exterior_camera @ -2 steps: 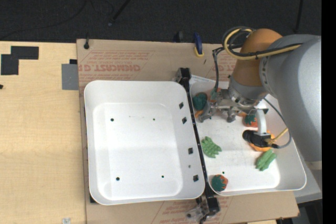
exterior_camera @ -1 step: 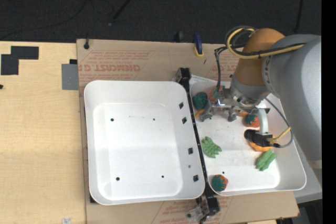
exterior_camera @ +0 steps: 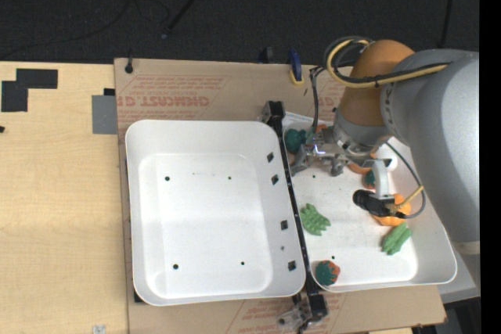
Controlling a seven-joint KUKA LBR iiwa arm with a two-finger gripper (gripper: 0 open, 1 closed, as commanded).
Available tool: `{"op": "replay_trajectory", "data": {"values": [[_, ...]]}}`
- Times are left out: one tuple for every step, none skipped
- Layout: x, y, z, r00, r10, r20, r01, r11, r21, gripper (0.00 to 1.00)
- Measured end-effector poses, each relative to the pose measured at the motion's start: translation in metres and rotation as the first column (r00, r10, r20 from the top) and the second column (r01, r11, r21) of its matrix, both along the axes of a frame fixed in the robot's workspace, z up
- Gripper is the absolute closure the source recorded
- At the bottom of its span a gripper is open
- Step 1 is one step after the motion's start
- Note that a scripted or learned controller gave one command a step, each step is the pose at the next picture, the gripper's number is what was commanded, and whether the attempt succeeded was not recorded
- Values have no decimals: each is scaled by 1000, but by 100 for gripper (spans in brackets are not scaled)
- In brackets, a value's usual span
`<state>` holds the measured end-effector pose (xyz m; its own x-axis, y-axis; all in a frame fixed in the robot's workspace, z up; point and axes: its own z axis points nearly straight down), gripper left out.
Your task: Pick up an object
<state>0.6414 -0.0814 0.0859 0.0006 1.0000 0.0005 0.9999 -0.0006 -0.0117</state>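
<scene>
My gripper point(exterior_camera: 319, 160) hangs low over the far left part of the right bin point(exterior_camera: 427, 266), under the orange wrist band. A dark green round toy point(exterior_camera: 295, 140) lies just left of it by the bin's far left corner. A light green leafy toy point(exterior_camera: 315, 219) rests in the bin's middle left. Another green piece point(exterior_camera: 396, 238) lies near the right side, and an orange piece point(exterior_camera: 389, 218) sits beside the black block there. A small orange and green toy point(exterior_camera: 326, 271) sits at the near left corner. The wrist hides the fingertips.
The left bin point(exterior_camera: 203, 278) stands beside the right one, separated by a black divider rail point(exterior_camera: 283, 192). Both rest on a cardboard sheet point(exterior_camera: 196, 94) on the wooden bench. The arm's grey bulk covers the right bin's far right part.
</scene>
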Motion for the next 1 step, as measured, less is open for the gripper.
{"op": "replay_trajectory", "data": {"values": [[1, -1, 10, 1000, 1, 2, -1, 1000, 0, 100]]}}
